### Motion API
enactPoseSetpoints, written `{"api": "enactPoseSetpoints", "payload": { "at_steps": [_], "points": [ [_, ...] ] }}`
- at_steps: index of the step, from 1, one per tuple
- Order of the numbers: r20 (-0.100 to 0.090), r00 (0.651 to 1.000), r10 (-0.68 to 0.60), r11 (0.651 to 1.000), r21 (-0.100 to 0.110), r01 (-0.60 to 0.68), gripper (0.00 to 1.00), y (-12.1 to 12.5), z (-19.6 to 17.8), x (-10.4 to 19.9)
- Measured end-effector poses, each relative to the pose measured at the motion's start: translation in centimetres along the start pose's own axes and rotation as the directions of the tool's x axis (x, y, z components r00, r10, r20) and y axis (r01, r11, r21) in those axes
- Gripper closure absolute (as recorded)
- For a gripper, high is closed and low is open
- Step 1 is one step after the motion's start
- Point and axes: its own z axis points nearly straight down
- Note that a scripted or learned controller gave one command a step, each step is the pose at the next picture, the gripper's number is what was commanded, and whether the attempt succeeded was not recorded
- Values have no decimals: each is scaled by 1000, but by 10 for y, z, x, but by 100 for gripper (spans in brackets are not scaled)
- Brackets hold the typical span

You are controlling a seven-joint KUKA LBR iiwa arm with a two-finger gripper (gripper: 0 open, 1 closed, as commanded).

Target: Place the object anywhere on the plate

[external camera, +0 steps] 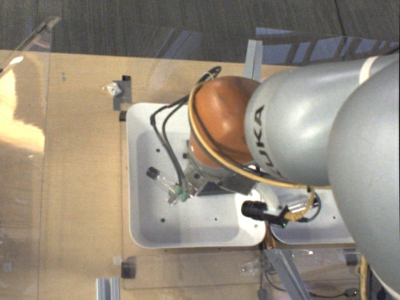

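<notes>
The near rim of the left bin (pixel 187 241) was noted at the bottom of the camera view, with the bench (pixel 69 186) bare and tan around it. Just beyond, low over the bin floor toward its near-left part, the gripper (pixel 178 194) was seen, pointing toward the bin's left wall. Whether anything was gripped could not be told. A slender clear piece with a dark tip (pixel 156 177) was seen at the fingers, with a small green patch beside it; it could not be made out whether this was the task's object or part of the tool.

No plate could be made out; the arm (pixel 300 124) covered most of the right bin (pixel 319 233) and the far half of the left one. The step in hand was judged to be the pick, or a lift just after it. The next move was judged to call for a straight rise clear of the bin walls, then a carry to the plate once located.

Black cables (pixel 164 120) were looped from the orange band (pixel 222 124) down to the wrist, and a black connector (pixel 253 210) hung over the rim shared by the bins; both were judged possible snags. Farther off, a small dark bracket (pixel 124 94) stood at the bin's far-left corner.
</notes>
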Motion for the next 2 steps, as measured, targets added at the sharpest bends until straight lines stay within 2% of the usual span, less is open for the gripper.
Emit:
{"api": "enactPoseSetpoints", "payload": {
  "at_steps": [1, 2],
  "points": [
    [1, 987, -163, 987, 1, 163, 100, 74, -18, -83],
    [2, 728, -686, 728, -1, 686, 100, 117, -23, -60]
  ]
}}
